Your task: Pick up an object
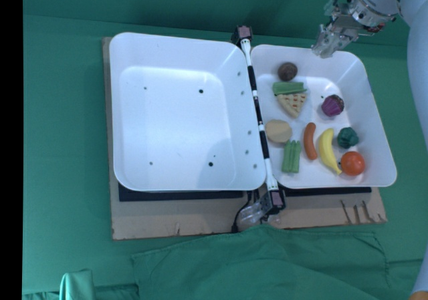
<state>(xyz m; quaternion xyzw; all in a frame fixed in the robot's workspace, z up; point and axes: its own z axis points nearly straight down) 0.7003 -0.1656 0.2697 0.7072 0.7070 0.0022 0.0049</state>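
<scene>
You had the claw (329, 43) in the upper right of the frame, hanging just over the far rim of the right bin (372, 91). Between its fingers I saw nothing, so it carried no object; how wide the fingers stood I could not tell, because they were small and blurred at that angle.

All the objects lay in the right bin, below and to the left of the claw in the picture. The nearest one was the small brown ball (287, 71), near the top of the bin and to the lower left of the claw. A little lower lay the green block (289, 87), touching the top edge of the pizza slice (293, 102). The purple fruit (332, 105) was almost straight below the claw in the frame, a little apart from the other pieces.

The rest were farther, toward the bottom of the bin: the tan round piece (278, 131), the green beans (291, 156), the red sausage (309, 141), the banana (326, 151), the dark green piece (348, 137) and the orange (352, 163). The sausage, the banana and the beans had their long axis running nearly up and down in the frame.

In my judgement the move should go down and to the left in the picture, toward the brown ball or the purple fruit, since these two lay closest and had free room around them. The left bin (134, 58) held no objects to pick.
</scene>
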